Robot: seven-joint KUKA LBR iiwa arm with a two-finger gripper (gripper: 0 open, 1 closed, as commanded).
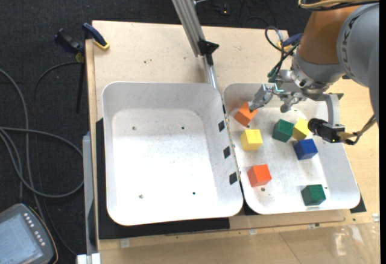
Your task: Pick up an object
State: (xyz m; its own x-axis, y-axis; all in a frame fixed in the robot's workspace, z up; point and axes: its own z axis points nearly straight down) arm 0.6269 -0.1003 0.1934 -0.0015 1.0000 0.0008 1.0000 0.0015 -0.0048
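The right bin (341,167) holds several coloured blocks. An orange block (244,116) lies at its far left, tilted against the wall. Beside it are a yellow block (252,138), a green block (282,131), a second yellow block (300,129) and a blue block (306,149). Nearer the front lie a red-orange block (260,175) and a dark green block (313,194). My gripper (275,101) hangs over the bin's far end with its fingers apart. White bin floor shows between them. The left finger (260,99) is just above and right of the orange block.
The left bin (108,136) sits alongside, sharing the middle divide. A slanted metal pole (184,9) comes down to the bins' far junction. Clamps (90,35) rest at the bench's far left corner. Cables and a tablet (21,235) are off the bench to the left.
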